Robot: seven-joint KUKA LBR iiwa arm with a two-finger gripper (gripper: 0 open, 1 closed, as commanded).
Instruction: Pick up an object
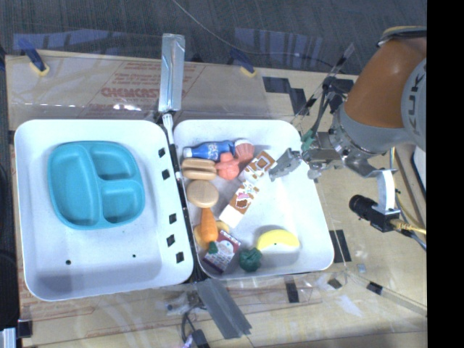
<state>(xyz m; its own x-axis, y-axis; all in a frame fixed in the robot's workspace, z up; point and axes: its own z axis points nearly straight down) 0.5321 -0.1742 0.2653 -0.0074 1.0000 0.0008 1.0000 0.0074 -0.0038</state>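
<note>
So the hand point(286, 163) is hovering at the 3 o'clock side of the right bin point(313, 216), right by the top end of the long snack box point(246, 185), and honestly I can't tell if it's open or closed from this angle. Looks like the approach step to me, nothing's between the fingers as far as I can see, so next it needs to line up over one item and drop straight down. Toys are jammed along the 9 o'clock wall near the divider, but the yellow banana point(277, 241) at 5 o'clock has open floor around it, while the left bin point(29, 216) holds just a blue tray point(96, 183).
</note>
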